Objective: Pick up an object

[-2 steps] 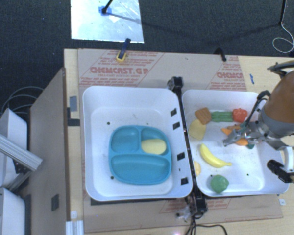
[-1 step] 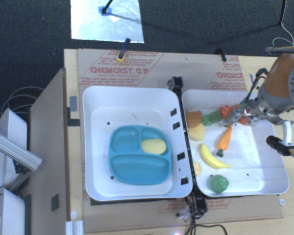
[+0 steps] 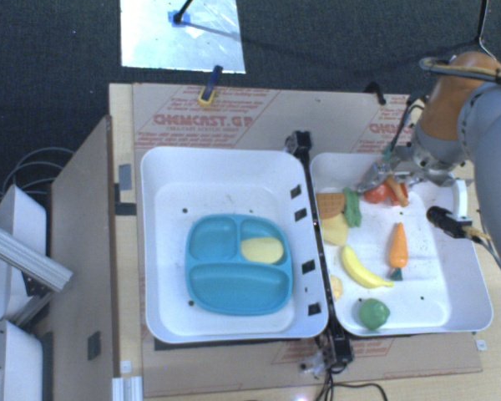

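My gripper (image 3: 382, 176) hangs low over the far side of the right bin (image 3: 459, 295), right above a red and orange toy (image 3: 384, 194). I cannot make out whether it touches that toy. An orange carrot (image 3: 397, 245) lies upright in the middle of the bin, and a yellow banana (image 3: 363, 270) lies to its left. A green round toy (image 3: 372, 312) sits near the front wall. By the left wall are an orange block (image 3: 330, 201), a green piece (image 3: 351, 207) and a pale yellow piece (image 3: 336, 230).
The left bin (image 3: 171, 190) holds a blue divided plate (image 3: 238, 266) with a yellow oval toy (image 3: 262, 250) in its upper right compartment. A black divider (image 3: 311, 224) runs between the bins. A small pale piece (image 3: 336, 287) lies against the right bin's left wall.
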Robot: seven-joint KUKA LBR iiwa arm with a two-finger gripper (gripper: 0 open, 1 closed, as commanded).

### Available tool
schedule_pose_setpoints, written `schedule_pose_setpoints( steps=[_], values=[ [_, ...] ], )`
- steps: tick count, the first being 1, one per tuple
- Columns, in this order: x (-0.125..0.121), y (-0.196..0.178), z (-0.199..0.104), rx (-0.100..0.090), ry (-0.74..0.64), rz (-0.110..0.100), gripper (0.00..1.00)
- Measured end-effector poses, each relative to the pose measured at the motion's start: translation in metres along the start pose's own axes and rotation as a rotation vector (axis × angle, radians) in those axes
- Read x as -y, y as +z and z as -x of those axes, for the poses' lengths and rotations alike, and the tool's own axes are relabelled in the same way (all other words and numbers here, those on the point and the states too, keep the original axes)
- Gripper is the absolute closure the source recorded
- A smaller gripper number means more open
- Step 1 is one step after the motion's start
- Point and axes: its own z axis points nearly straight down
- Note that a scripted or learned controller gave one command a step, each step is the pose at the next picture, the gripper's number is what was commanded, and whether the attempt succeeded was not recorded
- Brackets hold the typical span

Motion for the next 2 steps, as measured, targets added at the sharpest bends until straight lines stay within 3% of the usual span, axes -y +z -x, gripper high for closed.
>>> schedule_pose_setpoints(
  steps=[1,2],
  values=[
    [0.01,-0.199,-0.033,0.004,0.0,0.021,0.0],
    [-0.002,-0.318,-0.114,0.0,-0.005,0.02,0.0]
  ],
)
